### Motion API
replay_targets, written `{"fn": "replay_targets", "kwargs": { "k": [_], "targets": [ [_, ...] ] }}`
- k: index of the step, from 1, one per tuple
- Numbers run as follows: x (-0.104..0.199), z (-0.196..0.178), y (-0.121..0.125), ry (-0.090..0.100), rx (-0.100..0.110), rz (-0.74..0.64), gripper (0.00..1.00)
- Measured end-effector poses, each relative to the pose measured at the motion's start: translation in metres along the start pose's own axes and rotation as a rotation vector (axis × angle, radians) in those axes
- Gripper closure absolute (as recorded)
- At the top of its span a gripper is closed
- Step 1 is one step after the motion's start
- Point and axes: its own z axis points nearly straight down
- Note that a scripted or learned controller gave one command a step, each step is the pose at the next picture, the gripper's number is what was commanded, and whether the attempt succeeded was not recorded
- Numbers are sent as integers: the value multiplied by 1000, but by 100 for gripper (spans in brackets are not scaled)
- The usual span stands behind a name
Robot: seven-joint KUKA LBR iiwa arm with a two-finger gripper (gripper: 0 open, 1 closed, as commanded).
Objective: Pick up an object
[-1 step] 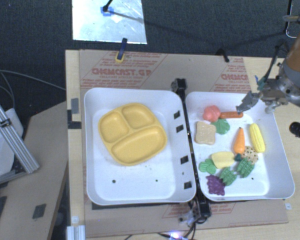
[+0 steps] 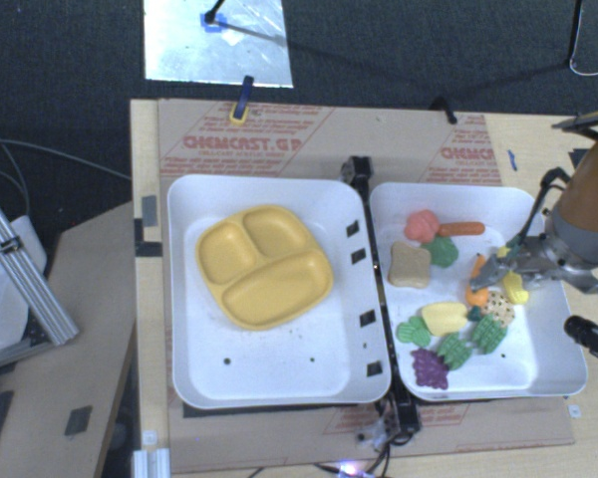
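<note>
Purple plastic grape bunch (image 2: pixel 431 367) sits nearest the camera, at the front edge of the right-hand shallow white bin (image 2: pixel 553 366), touching a green leafy toy vegetable (image 2: pixel 454 350). Beside them: pale yellow lemon-shaped toy (image 2: pixel 444 317), small green pepper-like piece (image 2: pixel 413 331), green bumpy toy (image 2: pixel 488 334), beige checkered cracker piece (image 2: pixel 499 308). Further back: tan bread-slice toy (image 2: pixel 410 264), pink round toy (image 2: pixel 422 225), dark green broccoli-like toy (image 2: pixel 443 251), orange carrot stick (image 2: pixel 461 229). Left-hand shallow white bin (image 2: pixel 194 366) carries a yellow three-compartment plastic plate (image 2: pixel 265 265). Both bins sit on the cardboard-covered counter (image 2: pixel 309 137).

Grey two-finger gripper (image 2: pixel 491 270) is down inside the right bin, near its right wall, tips among a small orange piece (image 2: pixel 475 296) and a small yellow piece (image 2: pixel 516 289). Finger spacing: cannot tell, too blurred and cluttered. No toy clearly between the fingers.

Progress, judged: arm has reached the pile, grasp not confirmed, nothing lifted; closing, lifting clear all left. Likely target is the small orange or yellow piece at the tips — which one, cannot tell. Both look small, smooth, crowded by neighbours, so easy to slip.
</note>
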Motion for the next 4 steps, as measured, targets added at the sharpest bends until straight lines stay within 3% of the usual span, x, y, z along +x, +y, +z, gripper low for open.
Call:
{"fn": "replay_targets", "kwargs": {
  "k": [1,2,3,4],
  "targets": [
    [54,44,-66,3,-6,-5,0],
    [101,42,-62,2,-12,-12,0],
    [98,32,-61,0,-15,-8,100],
    [164,-63,-62,1,-23,-16,100]
  ]
}}
